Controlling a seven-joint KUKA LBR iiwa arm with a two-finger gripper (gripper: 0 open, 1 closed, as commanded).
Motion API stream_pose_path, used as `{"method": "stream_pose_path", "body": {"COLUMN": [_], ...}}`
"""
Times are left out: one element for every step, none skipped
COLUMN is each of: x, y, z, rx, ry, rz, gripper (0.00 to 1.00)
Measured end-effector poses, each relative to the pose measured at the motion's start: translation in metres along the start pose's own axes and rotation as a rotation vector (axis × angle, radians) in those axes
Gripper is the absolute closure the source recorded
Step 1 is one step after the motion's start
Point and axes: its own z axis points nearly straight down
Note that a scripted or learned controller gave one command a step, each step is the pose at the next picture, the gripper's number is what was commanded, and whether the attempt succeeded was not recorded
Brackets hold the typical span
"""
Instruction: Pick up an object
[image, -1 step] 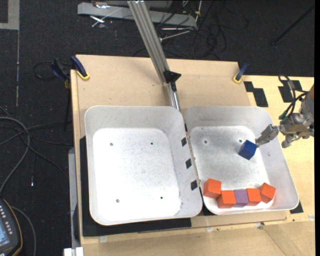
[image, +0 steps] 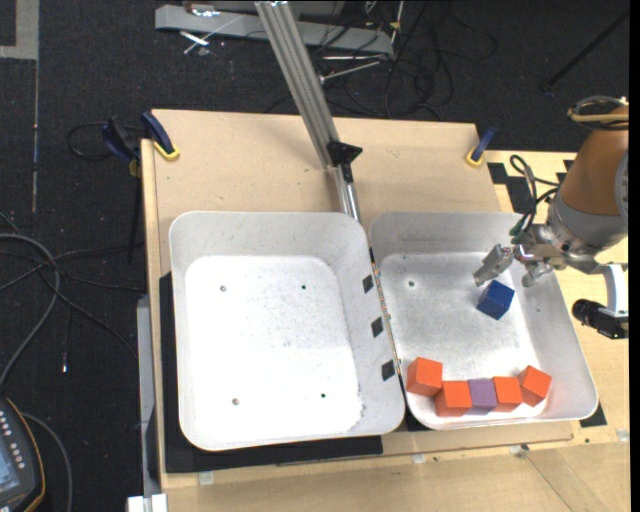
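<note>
The tool (image: 518, 262) hangs over the right bin (image: 560, 330), its two grey fingers spread open with nothing between them; the blue cube (image: 495, 299) lies just below and between them on the bin floor, tilted onto an edge, apart from the fingertips as far as the view shows.

Nearest the camera, along the right bin's front wall, a row of small blocks sits packed together: four orange blocks (image: 425, 375) and one purple block (image: 482, 392), the purple one lodged between orange neighbours. All look matte and hard-edged. That makes six blocks in this bin, counting the blue one.

The left bin (image: 200, 240) is a shallow white tray with rounded corners and a speckled floor. Both bins rest side by side on a pale wooden worktop (image: 260, 165).

Farther back, a ribbed metal pole (image: 300, 85) slants up from between the bins.
</note>
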Motion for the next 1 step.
{"method": "stream_pose_path", "body": {"x": [0.0203], "y": [-0.0098], "z": [0.0406], "rx": [0.0], "ry": [0.001], "rz": [0.001], "gripper": [0.0]}}
